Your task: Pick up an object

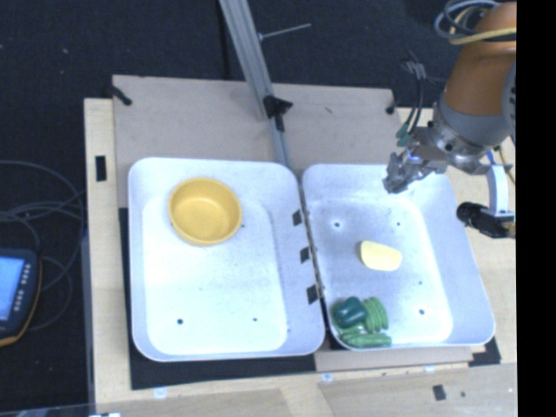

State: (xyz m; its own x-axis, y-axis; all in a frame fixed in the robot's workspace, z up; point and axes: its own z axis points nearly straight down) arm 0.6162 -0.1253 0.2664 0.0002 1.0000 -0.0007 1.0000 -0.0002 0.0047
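1. White bins, two in number, sit side by side on the surface (365, 102); the left bin (217, 320) and the right bin (434, 233) touch along their inner edges.
2. Left bin: one yellow bowl (205, 210), upright, in the far-left part, clear of the walls.
3. Right bin: a pale yellow object (380, 255) lies near the middle, apart from everything else.
4. Right bin, near-left corner: a green object (360, 316) made of a darker block and lighter ribbed pieces, resting against the near wall; the pieces touch one another.
5. Arm: grey, with an orange section (480, 76) above the wrist, entering from the right.
6. Gripper (400, 179) is over the far edge of the right bin, well apart from both the pale yellow object and the green object.
7. Fingers: whether they are apart or together cannot be told at this angle; nothing is seen between them.
8. Beyond the bins, a grey metal rail (248, 42) slants across the surface toward the seam between them
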